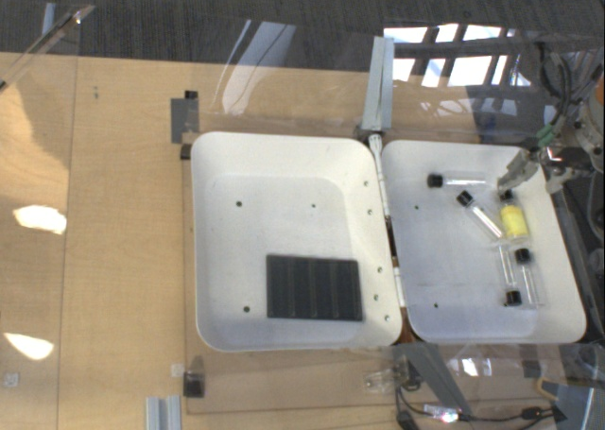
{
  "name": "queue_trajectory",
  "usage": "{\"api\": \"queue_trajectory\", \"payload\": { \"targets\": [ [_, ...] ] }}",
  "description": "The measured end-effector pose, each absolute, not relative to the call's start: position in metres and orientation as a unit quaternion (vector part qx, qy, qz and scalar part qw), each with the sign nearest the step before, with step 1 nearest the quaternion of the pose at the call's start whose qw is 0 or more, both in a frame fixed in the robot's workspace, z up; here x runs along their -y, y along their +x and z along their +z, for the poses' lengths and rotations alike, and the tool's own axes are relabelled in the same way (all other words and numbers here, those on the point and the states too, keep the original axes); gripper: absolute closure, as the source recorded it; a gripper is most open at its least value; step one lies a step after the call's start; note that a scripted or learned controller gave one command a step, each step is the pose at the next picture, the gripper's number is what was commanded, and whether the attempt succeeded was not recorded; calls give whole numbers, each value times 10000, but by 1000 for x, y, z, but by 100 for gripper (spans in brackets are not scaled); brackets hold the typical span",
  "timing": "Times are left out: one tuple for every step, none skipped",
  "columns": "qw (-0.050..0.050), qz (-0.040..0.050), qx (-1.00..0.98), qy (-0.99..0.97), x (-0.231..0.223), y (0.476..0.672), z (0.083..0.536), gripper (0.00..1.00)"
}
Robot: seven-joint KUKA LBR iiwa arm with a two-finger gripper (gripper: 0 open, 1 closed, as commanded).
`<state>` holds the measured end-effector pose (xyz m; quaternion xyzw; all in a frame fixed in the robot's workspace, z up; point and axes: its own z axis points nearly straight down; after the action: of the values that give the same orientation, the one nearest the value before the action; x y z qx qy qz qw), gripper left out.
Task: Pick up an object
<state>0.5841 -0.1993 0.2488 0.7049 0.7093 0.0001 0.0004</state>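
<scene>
Slanted down at the far right corner of the right bin (454, 319): the tool (515, 178), tip low over the clutter there. Impossible to tell how far open; nothing seen in its grasp. Just beneath the tip, a yellow piece (513, 222), probably the intended pick, being nearest. Touching or overlapping it, a slanted clear tube (482, 217) with a black cap, so some risk of nudging both. Apart from these, a far tube (454, 180) and a front pair of tubes (520, 277), loosely strewn. Further left on the tabletop (95, 277), the left bin (284, 159), with a dark ribbed slab (314, 287) lying flat inside.
</scene>
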Motion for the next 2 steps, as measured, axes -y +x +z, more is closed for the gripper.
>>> {"api": "queue_trajectory", "payload": {
  "targets": [
    [0,1,-6349,7726,205,530,138,0],
    [18,16,-7238,6900,185,489,104,0]
  ]
}}
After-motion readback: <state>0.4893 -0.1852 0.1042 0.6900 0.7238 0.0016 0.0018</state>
